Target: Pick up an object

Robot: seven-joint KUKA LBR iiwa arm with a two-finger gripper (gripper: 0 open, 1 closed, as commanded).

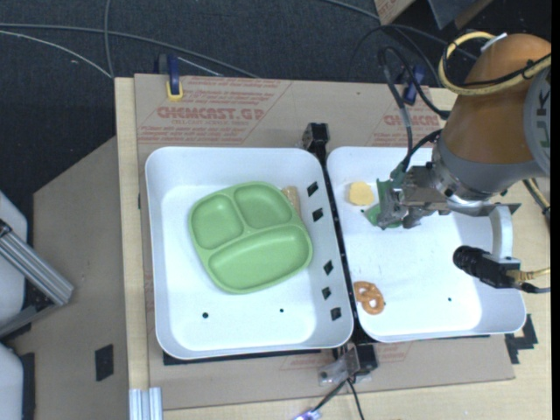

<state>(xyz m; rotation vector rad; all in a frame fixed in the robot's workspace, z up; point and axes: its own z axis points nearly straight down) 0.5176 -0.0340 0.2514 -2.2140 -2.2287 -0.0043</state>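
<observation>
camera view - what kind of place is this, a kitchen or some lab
Probably a robotics lab bench, not a kitchen: two white bins clamped on a board, loose cables on dark carpet, and a gripper over toy food.

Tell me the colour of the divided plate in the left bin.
Light green; the divided plate shows clearly in the camera view, lying in the left bin.

Arm (490, 138) at right of frame: grey body under a broad orange band, yellow and black cables looped above it. Gripper (395, 206) was dark metal with green parts.

Robotics lab, clamped bench board (262, 94), loose cables (114, 33), white bins (171, 234)
</observation>
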